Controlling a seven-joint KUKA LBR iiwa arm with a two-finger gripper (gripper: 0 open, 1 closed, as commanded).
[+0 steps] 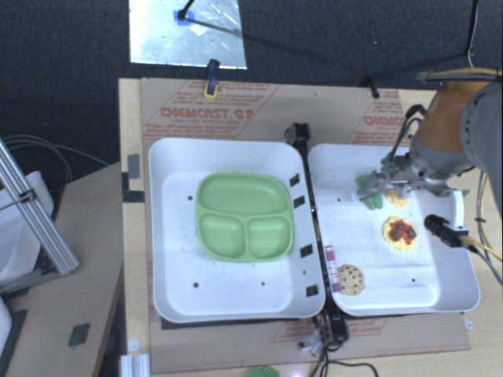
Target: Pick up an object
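My gripper (pixel 376 182) is low in the upper part of the right bin (pixel 409 289), reaching in from the right. A small green object (pixel 372 199) lies right under and against its tip; the view does not show whether it is gripped. Just to the right lies a small pale yellow piece (pixel 398 200). A round yellow item with red topping (pixel 400 233) lies below that in the middle of the bin. A brown speckled cookie (pixel 349 279) rests near the bin's lower left corner.
The left bin (pixel 169 234) holds a green divided plate (pixel 242 214) at its middle. Black clips run along the wall between the two bins (pixel 308 210). A shiny metal sheet (pixel 187 20) lies on the floor beyond the bench.
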